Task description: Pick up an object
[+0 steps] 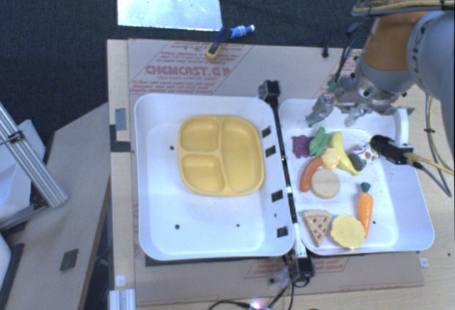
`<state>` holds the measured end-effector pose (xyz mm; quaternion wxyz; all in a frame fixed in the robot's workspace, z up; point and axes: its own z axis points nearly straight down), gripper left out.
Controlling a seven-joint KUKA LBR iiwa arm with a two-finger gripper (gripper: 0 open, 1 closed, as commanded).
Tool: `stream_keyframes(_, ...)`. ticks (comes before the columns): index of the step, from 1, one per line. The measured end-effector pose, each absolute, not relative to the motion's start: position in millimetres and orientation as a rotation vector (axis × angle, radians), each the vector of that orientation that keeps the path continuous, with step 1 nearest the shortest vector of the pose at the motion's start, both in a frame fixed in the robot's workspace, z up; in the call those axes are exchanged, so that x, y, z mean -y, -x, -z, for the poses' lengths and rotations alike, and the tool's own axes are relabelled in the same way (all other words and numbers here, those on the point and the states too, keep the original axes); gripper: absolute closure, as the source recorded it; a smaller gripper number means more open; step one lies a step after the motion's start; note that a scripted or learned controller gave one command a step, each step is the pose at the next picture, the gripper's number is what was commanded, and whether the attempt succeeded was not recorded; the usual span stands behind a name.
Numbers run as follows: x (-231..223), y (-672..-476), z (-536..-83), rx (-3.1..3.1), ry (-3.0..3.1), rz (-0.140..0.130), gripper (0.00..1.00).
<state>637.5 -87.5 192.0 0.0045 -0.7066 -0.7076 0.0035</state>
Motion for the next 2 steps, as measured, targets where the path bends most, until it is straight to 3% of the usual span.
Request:
stream_keyframes(1,87.4,-640.4,-199.5,2.225,2.218,0.002,0.00)
stream_keyframes(2,87.7,-646.0,-156.2,2.224,2.218,-0.002,0.00)
